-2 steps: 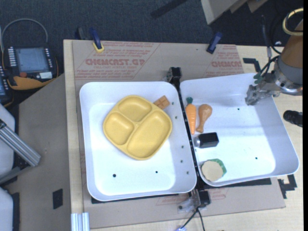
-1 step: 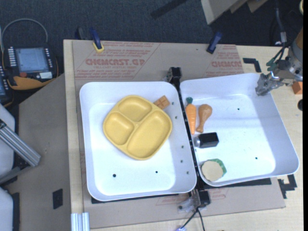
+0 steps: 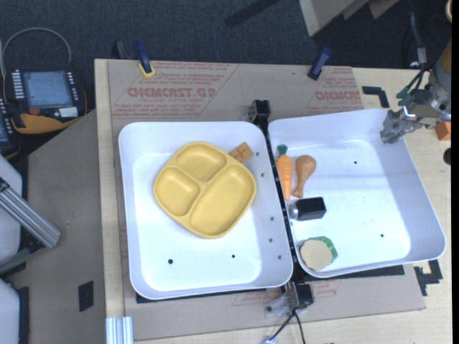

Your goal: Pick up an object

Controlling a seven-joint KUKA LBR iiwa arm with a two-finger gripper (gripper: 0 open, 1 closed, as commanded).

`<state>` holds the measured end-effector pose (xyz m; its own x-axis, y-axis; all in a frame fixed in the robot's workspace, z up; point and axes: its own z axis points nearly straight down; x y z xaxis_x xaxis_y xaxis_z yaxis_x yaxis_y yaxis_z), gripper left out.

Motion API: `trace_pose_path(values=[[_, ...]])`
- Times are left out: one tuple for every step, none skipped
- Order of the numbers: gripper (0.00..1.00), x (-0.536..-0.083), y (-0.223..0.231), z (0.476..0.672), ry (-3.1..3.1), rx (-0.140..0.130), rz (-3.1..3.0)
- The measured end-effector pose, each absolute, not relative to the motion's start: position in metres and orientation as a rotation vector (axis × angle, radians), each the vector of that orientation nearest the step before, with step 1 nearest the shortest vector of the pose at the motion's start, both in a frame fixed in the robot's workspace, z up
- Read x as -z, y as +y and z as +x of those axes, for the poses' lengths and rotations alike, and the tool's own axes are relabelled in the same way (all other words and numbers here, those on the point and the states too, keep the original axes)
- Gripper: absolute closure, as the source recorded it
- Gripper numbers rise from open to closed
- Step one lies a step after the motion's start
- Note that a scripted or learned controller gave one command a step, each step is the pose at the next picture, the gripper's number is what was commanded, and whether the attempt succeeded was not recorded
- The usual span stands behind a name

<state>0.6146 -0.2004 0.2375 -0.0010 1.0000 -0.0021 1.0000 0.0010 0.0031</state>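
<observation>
The gripper (image 3: 393, 126) hung at the frame's right edge, above the right bin's (image 3: 373, 235) rim. The carrot (image 3: 285, 175) lay against the left wall, crowded; a grab might slip.

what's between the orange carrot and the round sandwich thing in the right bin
In the camera view, a small black box lies between the orange toy carrot and the round tan-and-green toy sandwich, along the white right bin's left side.
</observation>
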Motion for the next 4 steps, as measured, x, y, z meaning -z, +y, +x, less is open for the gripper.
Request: trace_pose_path(values=[[1.00,-0.235,-0.142,0.606,2.230,-0.001,2.218],[1.00,-0.224,-0.084,0.608,2.230,0.000,2.218],[1.00,-0.217,-0.033,0.603,2.231,0.000,2.218],[1.00,-0.227,0.025,0.600,2.229,-0.004,2.214]])
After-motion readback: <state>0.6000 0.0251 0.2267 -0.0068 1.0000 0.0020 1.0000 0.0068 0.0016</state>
